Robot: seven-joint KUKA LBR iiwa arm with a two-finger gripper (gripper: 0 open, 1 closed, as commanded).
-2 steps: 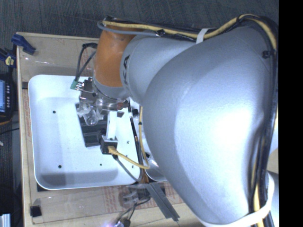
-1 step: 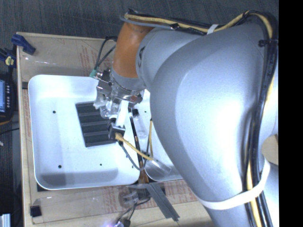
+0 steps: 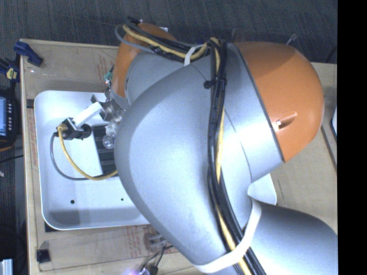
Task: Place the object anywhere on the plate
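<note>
Bulky grey-and-orange arm [image 3: 218,148] covers most of the shallow white plastic bin [image 3: 46,153]. Jaw state: can't tell. Object and plate hidden underneath; placement unconfirmed, progress unclear.

Fixed overhead cam, slanted down on bench, arm [image 3: 229,153] very near lens, left bin [image 3: 51,153] beyond.

Grey-and-orange arm [image 3: 189,153], white bin [image 3: 51,153]
</note>
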